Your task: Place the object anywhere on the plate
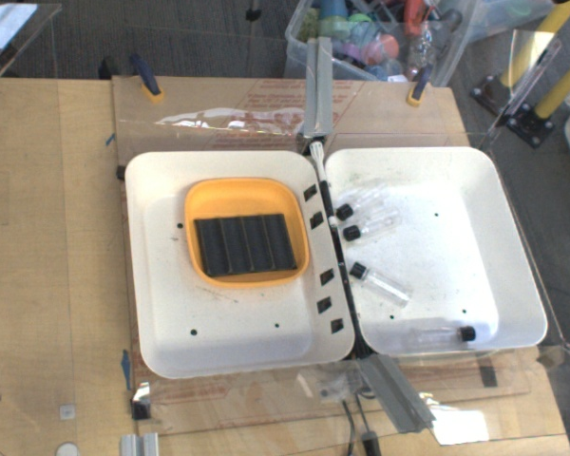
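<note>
Vials (380, 285) right bin (475, 188) | orange plate (237, 190) left bin (161, 335) | wood bench (47, 255) | cluttered tote (456, 22) behind

1. No text, brand or number can be read anywhere.
2. Reddish print is seen on the clear plastic sheet (230, 119) behind the bins, but it is too blurred to be made out.
3. The white paper slip (459, 427) at the table's front edge bears no legible marks.

Arm colours, shape, markings: cannot tell from here.
</note>
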Robot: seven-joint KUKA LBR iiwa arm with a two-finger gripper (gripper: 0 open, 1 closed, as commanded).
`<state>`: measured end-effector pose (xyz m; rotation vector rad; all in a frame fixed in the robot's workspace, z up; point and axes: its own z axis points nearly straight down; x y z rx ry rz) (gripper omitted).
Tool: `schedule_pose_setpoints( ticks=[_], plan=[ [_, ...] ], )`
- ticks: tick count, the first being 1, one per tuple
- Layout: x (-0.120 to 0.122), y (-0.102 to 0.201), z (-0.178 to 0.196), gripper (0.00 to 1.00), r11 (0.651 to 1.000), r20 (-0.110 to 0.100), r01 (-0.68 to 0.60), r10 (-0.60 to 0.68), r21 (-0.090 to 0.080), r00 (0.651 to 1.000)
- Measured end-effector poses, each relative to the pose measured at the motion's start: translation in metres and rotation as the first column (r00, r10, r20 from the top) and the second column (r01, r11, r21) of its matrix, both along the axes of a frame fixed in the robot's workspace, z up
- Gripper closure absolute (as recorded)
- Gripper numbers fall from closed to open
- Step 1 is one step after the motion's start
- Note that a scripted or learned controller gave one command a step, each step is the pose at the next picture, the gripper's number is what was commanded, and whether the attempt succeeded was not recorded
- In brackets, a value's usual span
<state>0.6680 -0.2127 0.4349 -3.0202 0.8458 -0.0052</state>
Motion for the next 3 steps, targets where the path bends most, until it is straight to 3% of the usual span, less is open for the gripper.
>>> schedule_pose_setpoints(
  ticks=[1,3],
  plan=[
    [-0.0001,-0.0073,-0.0009,1.00,0.939,0.000,-0.343,0.343,0.000,0.939],
    [0.0000,-0.0069,-0.0009,1.00,0.939,0.000,-0.344,0.344,0.000,0.939]
  ],
)
